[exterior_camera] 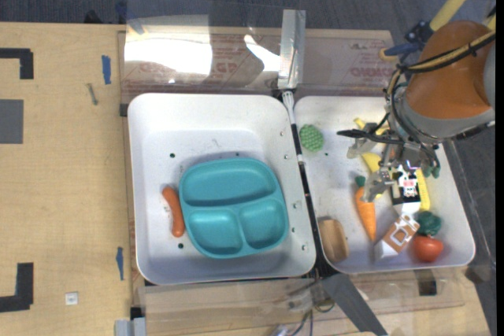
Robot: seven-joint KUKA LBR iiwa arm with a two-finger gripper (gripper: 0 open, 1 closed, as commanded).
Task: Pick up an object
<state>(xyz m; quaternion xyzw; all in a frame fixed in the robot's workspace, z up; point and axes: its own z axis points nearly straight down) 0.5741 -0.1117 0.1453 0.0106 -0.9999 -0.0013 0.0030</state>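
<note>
The pincer (pixel 386 173) hung low in the right bin (pixel 461 248); whether it was released or clenched I could not tell. The carrot (pixel 366 216) lay just below it, probably light, stiff and smooth, best taken across its thick top. A tomato (pixel 428 249) sat beyond. Far to its left, the left bin (pixel 150 122) held a teal tray (pixel 232 206) and sausage (pixel 174 212).

We see an evenly bright scene lit from overhead, with only soft shadows inside the white bins (pixel 150 118). Strong glare whitens the clear panel (pixel 169 51) up and far left of the gripper (pixel 390 169). Around the gripper, detail turns slightly soft and grainy; small objects there blur together.
</note>
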